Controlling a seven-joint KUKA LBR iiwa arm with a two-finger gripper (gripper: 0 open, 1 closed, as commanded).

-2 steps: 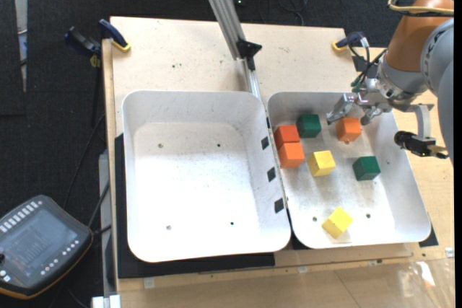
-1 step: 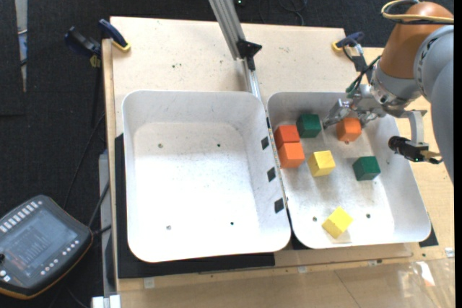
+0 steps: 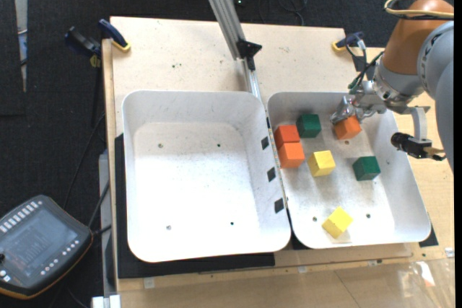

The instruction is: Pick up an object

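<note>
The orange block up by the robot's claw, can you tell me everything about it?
The orange block is a small cube, plain orange with a matte look. It sits near the far side of the right bin, tilted rather than square to the walls. The gripper is right on top of it, covering its upper corner. Whether it is lifted or resting on the bin floor is unclear. No other block touches it.

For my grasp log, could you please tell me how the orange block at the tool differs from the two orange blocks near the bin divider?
The orange cube-shaped block at the tool sits alone near the right bin's far side, under the tool; the pair of orange cube-shaped blocks lies by the divider, touching each other. The lone block looks tilted; the pair lies flat. All share colour and similar size.
</note>
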